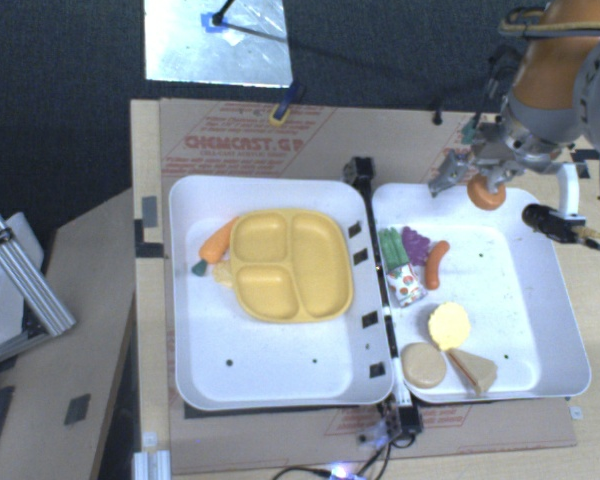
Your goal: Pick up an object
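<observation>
My gripper hangs over the far rim of the right bin, shut on a small orange round piece that shows just below its fingertips. Inside this bin lie a green piece, purple grapes, a red sausage, a small printed carton, a yellow disc, a tan round biscuit and a sandwich wedge. The left bin holds a yellow divided plate, with a carrot at the plate's left edge.
A black ridge runs between the two bins. A black cable connector reaches over the right bin's far right corner. A shiny metal sheet lies behind the bench, and a metal frame stands at the left.
</observation>
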Tool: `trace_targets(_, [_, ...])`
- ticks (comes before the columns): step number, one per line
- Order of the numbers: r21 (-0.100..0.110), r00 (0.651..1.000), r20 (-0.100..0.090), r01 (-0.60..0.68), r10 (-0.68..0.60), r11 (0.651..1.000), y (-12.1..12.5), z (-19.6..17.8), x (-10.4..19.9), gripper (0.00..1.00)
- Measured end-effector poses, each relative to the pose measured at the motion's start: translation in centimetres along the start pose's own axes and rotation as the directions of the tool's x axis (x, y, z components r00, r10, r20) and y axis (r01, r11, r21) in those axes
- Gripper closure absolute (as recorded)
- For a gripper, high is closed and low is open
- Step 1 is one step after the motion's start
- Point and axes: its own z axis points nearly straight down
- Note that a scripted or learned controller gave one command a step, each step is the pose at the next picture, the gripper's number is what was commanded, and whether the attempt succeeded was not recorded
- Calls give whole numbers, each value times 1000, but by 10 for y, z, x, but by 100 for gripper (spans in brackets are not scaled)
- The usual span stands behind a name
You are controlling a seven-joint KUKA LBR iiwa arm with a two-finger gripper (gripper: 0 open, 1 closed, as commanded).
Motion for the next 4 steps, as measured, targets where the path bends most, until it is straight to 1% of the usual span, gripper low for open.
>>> trace_targets(1, [-13, 1000, 1, 2, -2, 1000, 2, -8, 0, 0])
trace_targets(2, [-8, 1000, 1, 0, 0, 1000, 5, 52, -5, 0])
trace_targets(3, [8, 1000, 0, 0, 0, 1000, 11, 109, -1, 0])
trace_targets(4, [15, 1000, -2, -4, 4, 1000, 7, 128, -3, 0])
